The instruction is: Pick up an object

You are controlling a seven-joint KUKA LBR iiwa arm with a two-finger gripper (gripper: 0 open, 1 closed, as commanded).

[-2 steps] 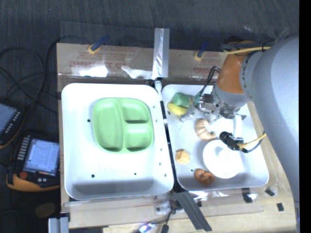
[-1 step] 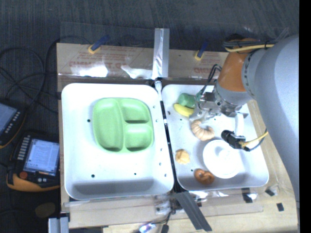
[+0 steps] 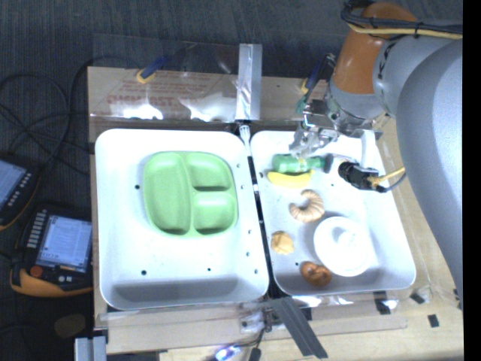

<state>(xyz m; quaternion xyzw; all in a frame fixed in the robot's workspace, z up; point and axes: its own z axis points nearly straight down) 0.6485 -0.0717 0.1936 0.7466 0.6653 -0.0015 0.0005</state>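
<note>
My two-finger metal gripper (image 3: pixel 307 150) hangs at the upper part of the right white bin (image 3: pixel 398 265), right over a green bottle-shaped object (image 3: pixel 289 162) lying just above a yellow banana-shaped toy (image 3: pixel 289 177). I cannot tell how my hand is set. A green divided plate (image 3: pixel 190 192) fills the left bin (image 3: pixel 120 277).

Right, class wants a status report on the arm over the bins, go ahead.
End effector low over right bin, at green object. Banana touching it. Croissant, white bowl nearby.
</note>
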